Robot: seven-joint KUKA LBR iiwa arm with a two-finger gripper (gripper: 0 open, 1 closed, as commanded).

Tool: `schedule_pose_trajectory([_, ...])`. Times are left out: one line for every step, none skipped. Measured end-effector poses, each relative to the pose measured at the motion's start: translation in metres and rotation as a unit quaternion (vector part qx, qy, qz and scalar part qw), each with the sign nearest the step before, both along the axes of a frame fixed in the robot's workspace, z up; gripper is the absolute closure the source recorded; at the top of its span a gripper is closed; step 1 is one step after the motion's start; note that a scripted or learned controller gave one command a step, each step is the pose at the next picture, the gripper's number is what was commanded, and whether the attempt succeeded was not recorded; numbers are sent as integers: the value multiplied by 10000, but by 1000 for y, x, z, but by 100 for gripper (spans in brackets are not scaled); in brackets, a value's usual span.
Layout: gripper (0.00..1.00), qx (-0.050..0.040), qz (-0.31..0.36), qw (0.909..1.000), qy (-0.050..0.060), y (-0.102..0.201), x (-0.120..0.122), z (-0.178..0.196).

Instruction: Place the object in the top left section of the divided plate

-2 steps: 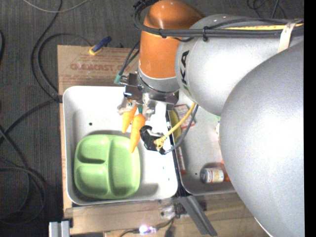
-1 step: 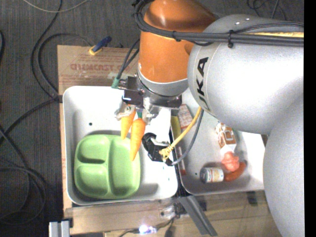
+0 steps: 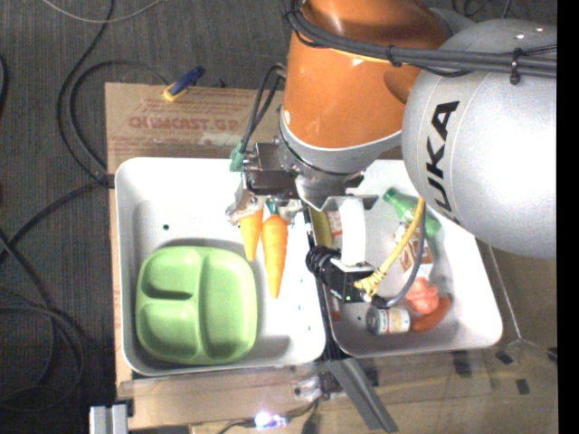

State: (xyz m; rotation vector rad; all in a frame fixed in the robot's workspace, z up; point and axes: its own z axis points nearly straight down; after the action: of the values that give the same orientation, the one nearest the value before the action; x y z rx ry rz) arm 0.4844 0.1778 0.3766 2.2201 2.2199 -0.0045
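Around my bench I see dark grey carpet (image 3: 54, 70) crossed by loose cables (image 3: 77, 25), with a cardboard sheet (image 3: 181, 120) under the bins.

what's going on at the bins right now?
The KUKA arm is reaching in over the left bin, with its claw at the top ends of two carrots that point downward beside the green divided plate. The carrots hang just off the plate's upper right corner, not over its top left section yet. Whether the claw truly grips them is hard to tell from this angle. The right bin holds a jumble of bottles and other items.
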Motion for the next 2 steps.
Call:
schedule_pose_trajectory([100,9,1547,9880,28,55,8,-132])
schedule_pose_trajectory([0,10,1547,9880,27,55,8,-132])
